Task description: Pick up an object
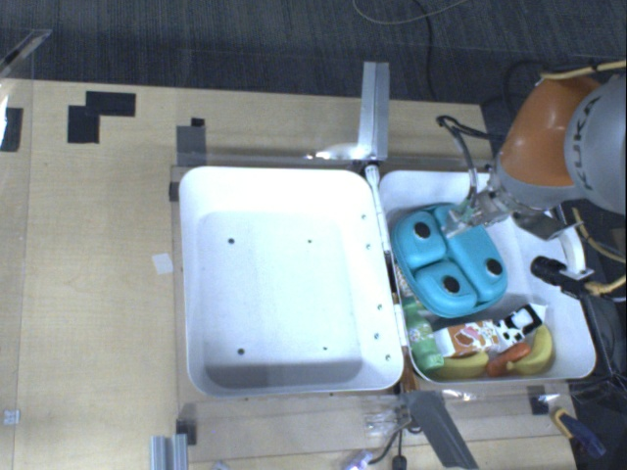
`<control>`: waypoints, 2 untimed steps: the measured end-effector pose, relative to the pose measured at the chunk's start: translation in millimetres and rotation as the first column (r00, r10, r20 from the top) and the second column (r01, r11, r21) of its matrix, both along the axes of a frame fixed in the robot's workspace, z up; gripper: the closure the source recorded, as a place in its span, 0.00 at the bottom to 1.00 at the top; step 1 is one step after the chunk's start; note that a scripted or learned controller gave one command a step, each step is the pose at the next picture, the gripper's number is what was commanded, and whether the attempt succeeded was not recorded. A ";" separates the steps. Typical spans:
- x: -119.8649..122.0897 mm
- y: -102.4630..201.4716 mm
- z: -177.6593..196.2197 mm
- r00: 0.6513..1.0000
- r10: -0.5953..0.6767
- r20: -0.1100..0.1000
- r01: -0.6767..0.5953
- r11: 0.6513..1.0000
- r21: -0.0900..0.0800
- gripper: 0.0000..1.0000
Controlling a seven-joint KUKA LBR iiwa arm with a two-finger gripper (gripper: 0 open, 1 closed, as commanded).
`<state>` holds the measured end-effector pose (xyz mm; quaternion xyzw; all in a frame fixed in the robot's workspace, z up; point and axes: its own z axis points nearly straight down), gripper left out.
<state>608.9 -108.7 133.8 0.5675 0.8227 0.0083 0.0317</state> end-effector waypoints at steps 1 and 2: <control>-20.9 -65.1 61.5 0.997 0.059 -0.053 -0.058 0.998 0.019 1.00; -66.4 -97.1 66.3 0.973 0.222 -0.055 -0.221 0.975 0.018 1.00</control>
